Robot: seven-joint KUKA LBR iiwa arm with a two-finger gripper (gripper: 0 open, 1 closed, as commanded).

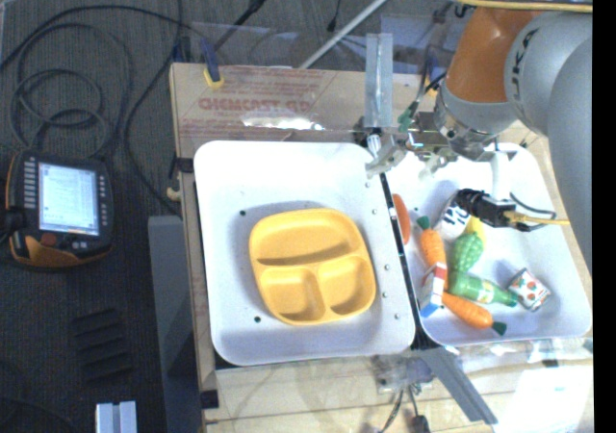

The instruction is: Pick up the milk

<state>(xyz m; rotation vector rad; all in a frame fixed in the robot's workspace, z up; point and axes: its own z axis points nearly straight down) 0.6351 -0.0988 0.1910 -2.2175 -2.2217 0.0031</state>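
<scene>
The gripper (435,154) is blurry; I cannot tell if it is wide or narrow. The little white milk box (527,289) lies tipped.

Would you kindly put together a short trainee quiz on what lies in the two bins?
1. How many compartments has the yellow tray?
2. True or false: the tray lies in the right bin.
3. The orange carrots lie in: A the left bin, B the right bin, C the tray.
Key: 1 three; 2 false; 3 B.
</scene>
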